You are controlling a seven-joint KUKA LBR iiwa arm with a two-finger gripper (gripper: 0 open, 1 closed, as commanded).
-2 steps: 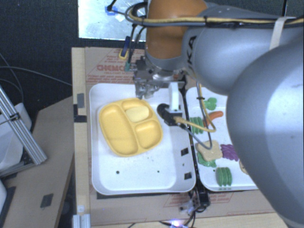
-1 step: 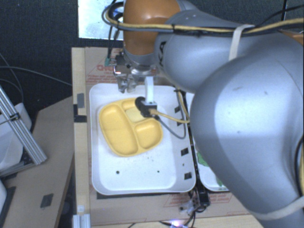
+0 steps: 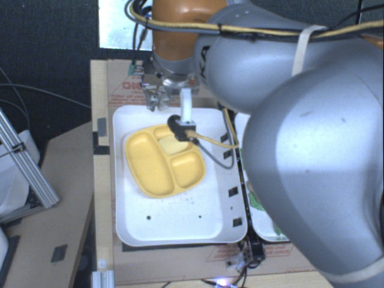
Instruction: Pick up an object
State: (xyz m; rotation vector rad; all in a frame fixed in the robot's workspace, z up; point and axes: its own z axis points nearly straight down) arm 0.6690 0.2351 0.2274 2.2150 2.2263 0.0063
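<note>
A yellow divided tray point(image 3: 161, 167) lies flat in the left white bin point(image 3: 180, 227), in its upper middle, with three compartments facing up. My gripper point(image 3: 155, 102) hangs over the bin's far rim, just above and behind the tray's far edge, and is not touching it. I see nothing held in it. The orange band of the wrist point(image 3: 183, 8) sits directly above it.
The grey arm point(image 3: 300, 119) covers most of the right bin point(image 3: 264, 233); a bit of green point(image 3: 257, 201) shows at that bin's left side. The near half of the left bin is bare white floor with a few dark specks.
</note>
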